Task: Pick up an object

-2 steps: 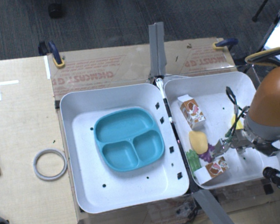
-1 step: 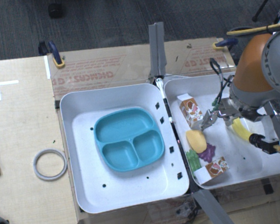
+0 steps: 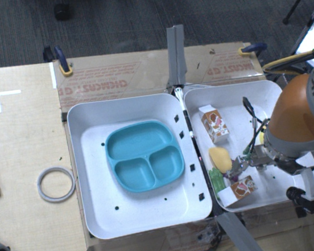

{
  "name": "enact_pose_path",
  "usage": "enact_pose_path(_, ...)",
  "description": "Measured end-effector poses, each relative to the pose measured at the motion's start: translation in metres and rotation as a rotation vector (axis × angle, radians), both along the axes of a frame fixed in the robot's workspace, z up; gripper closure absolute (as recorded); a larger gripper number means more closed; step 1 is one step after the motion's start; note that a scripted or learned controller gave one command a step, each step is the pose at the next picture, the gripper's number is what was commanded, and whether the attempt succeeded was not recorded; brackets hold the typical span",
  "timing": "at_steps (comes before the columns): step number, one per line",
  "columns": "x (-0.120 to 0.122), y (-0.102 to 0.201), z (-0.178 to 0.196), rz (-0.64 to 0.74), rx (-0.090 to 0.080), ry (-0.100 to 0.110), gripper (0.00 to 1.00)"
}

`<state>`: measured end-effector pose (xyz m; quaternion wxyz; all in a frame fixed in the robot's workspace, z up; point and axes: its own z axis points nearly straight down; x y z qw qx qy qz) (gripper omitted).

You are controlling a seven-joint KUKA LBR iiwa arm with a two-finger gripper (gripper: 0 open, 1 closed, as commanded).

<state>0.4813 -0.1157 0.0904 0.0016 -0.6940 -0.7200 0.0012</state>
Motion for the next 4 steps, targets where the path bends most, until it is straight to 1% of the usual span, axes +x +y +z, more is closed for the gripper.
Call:
enact_pose_path(1,0.0002,-0.0006,0.0086,-0.003,0.000,0.001,1.00)
enact_pose_path(2,0.0002,-0.0006,0.0087,-0.003,0.000,0.001,0.00)
enact_pose_path(3,0.0002,-0.0012,0.0170,-0.005,0.000,0.002,1.00)
enact_pose_path(4,0.0002,-0.0011,0.0170,-0.006,0.000,0.002,0.00)
